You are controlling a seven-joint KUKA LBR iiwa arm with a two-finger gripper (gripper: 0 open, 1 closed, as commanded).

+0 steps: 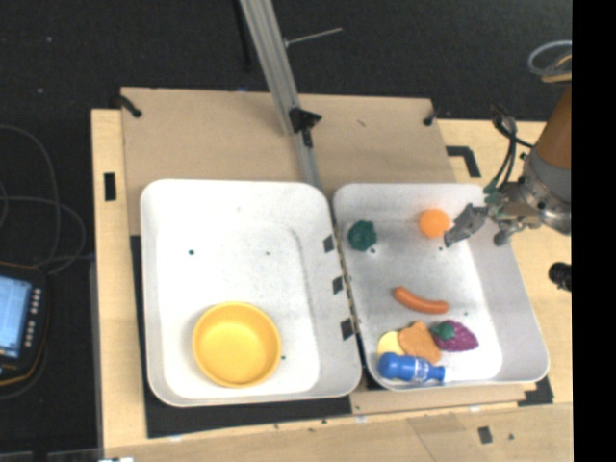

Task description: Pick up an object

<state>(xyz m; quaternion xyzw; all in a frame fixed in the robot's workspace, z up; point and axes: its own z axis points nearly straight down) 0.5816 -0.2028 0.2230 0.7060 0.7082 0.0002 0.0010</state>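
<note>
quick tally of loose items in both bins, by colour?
Yellow: 2, the bowl in the left bin and a small yellow piece in the right bin
Orange: 3, ball, sausage-shaped piece, flat piece
Green: 1, dark green lump
Purple: 1, purple piece
Blue: 1, blue bottle
Total: 8
</note>
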